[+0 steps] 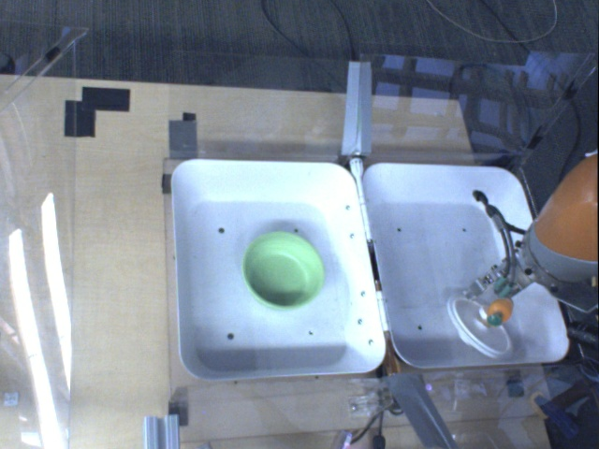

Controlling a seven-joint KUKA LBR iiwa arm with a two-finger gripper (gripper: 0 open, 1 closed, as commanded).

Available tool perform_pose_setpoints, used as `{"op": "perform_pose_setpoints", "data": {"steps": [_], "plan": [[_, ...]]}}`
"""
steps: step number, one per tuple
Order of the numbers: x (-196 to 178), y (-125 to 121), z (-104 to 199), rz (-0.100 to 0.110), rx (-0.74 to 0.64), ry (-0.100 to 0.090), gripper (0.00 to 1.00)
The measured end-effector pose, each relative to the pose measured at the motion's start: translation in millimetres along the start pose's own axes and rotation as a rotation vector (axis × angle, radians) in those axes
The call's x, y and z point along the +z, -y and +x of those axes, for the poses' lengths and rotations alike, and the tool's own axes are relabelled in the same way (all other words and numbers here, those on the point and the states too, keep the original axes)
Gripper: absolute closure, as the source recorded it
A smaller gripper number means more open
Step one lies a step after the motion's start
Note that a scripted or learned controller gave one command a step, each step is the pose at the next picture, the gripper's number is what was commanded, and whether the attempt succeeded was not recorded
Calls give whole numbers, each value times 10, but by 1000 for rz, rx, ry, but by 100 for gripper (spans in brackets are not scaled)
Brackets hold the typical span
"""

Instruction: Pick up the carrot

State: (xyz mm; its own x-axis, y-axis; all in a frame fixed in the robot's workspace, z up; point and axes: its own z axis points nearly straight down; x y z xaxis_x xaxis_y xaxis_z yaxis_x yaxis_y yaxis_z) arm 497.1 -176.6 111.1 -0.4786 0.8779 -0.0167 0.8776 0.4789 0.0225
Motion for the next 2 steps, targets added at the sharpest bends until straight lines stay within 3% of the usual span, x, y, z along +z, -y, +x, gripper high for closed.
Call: {"op": "perform_pose_setpoints", "data": {"steps": [1,2], "plan": [[3,2,2,1,1,-1,0],[151,94,-136,2,249,0,0]]}}
